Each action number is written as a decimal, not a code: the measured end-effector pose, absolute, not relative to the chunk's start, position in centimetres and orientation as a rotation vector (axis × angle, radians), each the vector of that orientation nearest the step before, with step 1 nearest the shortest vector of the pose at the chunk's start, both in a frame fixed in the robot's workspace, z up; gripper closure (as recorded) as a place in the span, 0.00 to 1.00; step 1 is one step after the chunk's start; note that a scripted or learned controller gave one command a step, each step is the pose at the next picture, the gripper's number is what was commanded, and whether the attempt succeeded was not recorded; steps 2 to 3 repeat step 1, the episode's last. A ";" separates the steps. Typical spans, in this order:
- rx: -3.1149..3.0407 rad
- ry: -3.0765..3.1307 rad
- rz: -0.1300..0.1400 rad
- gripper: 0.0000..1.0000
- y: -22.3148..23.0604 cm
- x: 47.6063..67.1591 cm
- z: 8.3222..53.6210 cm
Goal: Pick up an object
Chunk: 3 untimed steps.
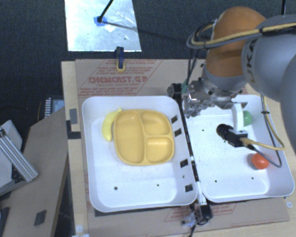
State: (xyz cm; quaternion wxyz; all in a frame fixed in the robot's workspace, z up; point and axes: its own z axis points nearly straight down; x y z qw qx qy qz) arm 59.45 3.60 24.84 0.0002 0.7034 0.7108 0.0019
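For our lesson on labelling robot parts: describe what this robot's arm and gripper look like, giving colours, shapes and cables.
The arm is a thick, rounded grey tube. Above the wrist bulges a smooth orange band, with yellow and dark cables looped across it. Below it, the gripper is a cluster of silvery metal parts.

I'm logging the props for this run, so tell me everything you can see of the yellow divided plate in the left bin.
The yellow divided plate looks like smooth, glossy plastic. It is a rounded square with a raised rim and three compartments: one large on its left, two smaller stacked on its right. It lies flat, right way up and slightly turned, on the floor of the left bin, toward the far half. A yellow banana-shaped piece lies against its upper-left rim.
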 end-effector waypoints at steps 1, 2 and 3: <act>2.210 2.234 0.003 1.00 9.3 59.8 23.3; 2.210 2.234 0.003 1.00 9.3 59.8 23.3; 2.210 2.234 0.003 1.00 9.3 59.8 23.3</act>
